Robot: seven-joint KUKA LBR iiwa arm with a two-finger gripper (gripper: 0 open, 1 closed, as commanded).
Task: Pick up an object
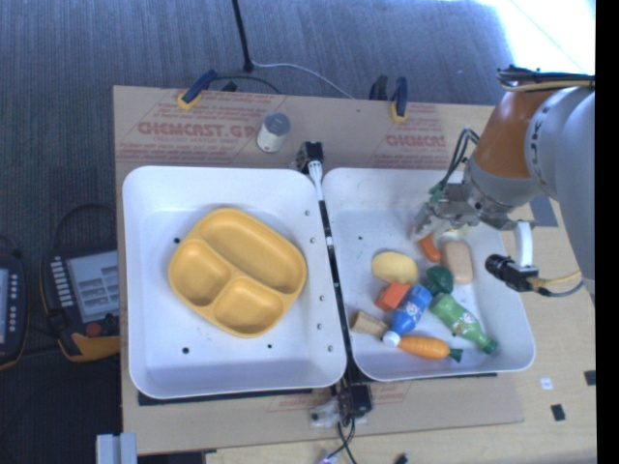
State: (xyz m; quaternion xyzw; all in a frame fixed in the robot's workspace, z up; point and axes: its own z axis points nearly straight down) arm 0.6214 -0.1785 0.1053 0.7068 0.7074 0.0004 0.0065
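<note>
Camera view, near edge: worktop (193, 414), a brown board, bears two white bins side by side.
Left bin (145, 356): holds a yellow divided plate (237, 271).
Right bin (513, 351): the candidate objects lie here in a loose cluster; nearest are an orange carrot (426, 347), a green bottle (462, 322), a blue-and-white bottle (408, 311) and a small brown piece (367, 323).
Middle of cluster: yellow potato-like item (394, 266), red-orange block (392, 295), dark green piece (440, 279), pale bread-like roll (457, 261).
End effector (447, 213): hangs low over the bin's far part, just beyond a small orange piece (429, 249); grip state cannot be told from this angle.
Step, as judged: approach, nothing visibly lifted.
Next move: calls for settling on one item clear of its neighbours.
Writing, far edge: red print on the board reads "CHEMCAST".
</note>
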